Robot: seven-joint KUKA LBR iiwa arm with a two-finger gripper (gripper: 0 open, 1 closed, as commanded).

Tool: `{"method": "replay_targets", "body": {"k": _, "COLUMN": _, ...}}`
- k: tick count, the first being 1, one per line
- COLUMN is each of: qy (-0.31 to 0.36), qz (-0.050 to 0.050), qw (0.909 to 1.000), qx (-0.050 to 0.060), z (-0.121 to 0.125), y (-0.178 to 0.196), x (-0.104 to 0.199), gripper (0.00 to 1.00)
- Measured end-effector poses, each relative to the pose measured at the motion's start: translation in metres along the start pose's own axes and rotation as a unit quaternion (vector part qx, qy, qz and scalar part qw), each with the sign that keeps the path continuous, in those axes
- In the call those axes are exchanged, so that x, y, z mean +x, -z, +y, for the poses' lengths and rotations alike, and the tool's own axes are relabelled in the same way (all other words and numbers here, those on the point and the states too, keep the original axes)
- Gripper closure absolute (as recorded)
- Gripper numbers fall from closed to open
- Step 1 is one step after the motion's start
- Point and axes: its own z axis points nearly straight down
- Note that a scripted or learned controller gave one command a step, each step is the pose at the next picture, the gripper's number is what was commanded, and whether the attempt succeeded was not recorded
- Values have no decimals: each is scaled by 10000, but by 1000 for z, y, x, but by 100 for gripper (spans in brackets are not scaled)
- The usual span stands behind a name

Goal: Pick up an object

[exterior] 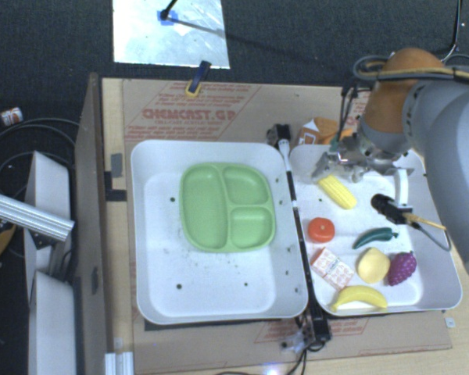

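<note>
cardboard-topped bench [219,104], two white bins [164,287], dark carpet [313,22]

Cardboard-topped bench [219,108], two white bins side by side: left bin [160,287], right bin [442,280]

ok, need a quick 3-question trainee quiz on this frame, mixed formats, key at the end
1. True or false: the green divided plate lies in the right bin.
2. Which item lies nearest the arm's tool? A) banana B) corn cob C) purple grapes
3. Fill in: the round red-orange item in the right bin is a ____.

Key
1. False; it lies in the left bin.
2. B
3. tomato
</note>
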Motion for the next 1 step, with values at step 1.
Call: {"method": "replay_targets", "body": {"k": 1, "qy": 4, "qz": -1, "qw": 10000, "qx": -25, "z": 1, "y": 12, "x": 0, "gripper": 100}}
